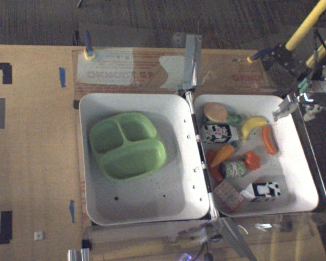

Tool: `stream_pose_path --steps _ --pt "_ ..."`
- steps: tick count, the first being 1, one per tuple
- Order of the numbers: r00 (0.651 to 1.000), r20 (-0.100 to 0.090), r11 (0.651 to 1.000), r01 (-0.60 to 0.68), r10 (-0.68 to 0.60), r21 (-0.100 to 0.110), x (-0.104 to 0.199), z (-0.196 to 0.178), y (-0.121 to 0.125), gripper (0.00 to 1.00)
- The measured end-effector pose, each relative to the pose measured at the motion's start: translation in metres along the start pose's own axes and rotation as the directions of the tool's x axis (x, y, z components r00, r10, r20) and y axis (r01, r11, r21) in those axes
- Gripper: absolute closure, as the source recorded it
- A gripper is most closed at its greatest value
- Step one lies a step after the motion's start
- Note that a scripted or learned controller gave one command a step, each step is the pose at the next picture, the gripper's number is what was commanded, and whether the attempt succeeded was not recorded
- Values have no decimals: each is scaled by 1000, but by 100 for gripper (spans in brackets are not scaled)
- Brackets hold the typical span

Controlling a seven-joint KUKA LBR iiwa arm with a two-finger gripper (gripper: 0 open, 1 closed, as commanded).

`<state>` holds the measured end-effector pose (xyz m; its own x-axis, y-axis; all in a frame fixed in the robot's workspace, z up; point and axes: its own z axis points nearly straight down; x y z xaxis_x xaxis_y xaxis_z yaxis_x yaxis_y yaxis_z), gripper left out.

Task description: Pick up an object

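The right bin (304,167) holds several toy foods. A tan bun (215,112) lies at its far left, with a cow-print milk carton (218,134) just below it. A yellow banana (254,126) and an orange sausage (269,140) are nearer the middle. Lower down lie a carrot (223,154), a green can (235,169), a small red-orange piece (252,159), a second cow-print carton (266,190) and a pinkish packet (228,194). My gripper (284,109) hangs over the bin's far right corner, up and to the right of the banana, with nothing visibly in it.
The left bin (92,200) contains a green divided plate (127,145). A metal divider (191,64) stands behind the seam between the bins. A yellow pole (309,20) and cables crowd the upper right, beside the arm. The wooden bench (27,162) stretches to the left.
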<state>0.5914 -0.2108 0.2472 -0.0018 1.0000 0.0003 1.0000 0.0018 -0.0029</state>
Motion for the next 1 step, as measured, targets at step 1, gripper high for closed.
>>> stream_pose_path --steps 1 --pt "999 -1 999 -32 32 0 -12 99 -22 0"
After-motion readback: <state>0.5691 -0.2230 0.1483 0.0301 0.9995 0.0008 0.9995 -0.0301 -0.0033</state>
